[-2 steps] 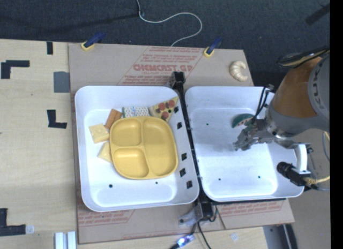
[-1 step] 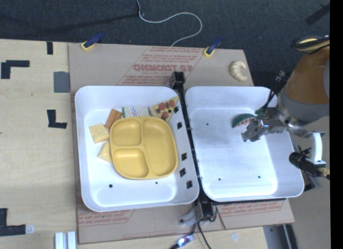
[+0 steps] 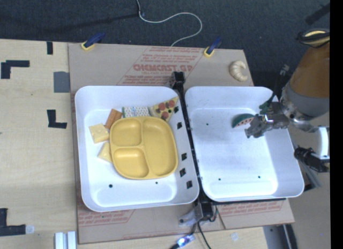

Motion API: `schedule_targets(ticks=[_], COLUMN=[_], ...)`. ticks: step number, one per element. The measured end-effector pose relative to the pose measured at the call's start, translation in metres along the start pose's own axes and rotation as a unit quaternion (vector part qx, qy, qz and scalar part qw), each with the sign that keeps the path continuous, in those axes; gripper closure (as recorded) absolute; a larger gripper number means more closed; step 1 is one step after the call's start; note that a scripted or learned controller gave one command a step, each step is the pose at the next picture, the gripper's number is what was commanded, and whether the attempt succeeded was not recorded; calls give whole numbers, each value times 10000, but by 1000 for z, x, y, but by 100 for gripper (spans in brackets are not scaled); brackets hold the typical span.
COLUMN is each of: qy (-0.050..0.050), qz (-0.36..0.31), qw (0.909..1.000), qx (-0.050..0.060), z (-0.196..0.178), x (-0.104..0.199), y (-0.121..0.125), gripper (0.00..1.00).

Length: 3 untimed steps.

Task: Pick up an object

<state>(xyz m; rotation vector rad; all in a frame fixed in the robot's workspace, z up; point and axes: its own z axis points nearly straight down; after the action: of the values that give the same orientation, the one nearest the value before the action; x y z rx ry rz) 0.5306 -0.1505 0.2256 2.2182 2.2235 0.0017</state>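
Observation:
A small watermelon-slice toy, green rimmed with red, lies in the upper right part of the right bin. My gripper hangs low over that bin, just right of the slice and close to it; whether it touches the slice I cannot tell. The left bin holds a yellow divided plate. Around the plate lie small toy foods: a cracker square, a brown biscuit, a pizza slice and a patterned piece.
A pale shell-like object lies on the cardboard beyond the right bin. A black divider runs between the two bins. A white cable loops across the dark floor at the back. The grey and orange arm stands over the right bin's right edge.

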Motion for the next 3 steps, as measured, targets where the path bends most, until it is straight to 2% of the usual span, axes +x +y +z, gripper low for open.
schedule_targets(ticks=[1,2,3], qy=[7,9,5], qz=[-19,-21,-17], qw=[10000,10000,10000], qx=[17,12,23], z=[11,-2,8], x=[56,104,153], y=[5,7,6], gripper=[100,100,100])
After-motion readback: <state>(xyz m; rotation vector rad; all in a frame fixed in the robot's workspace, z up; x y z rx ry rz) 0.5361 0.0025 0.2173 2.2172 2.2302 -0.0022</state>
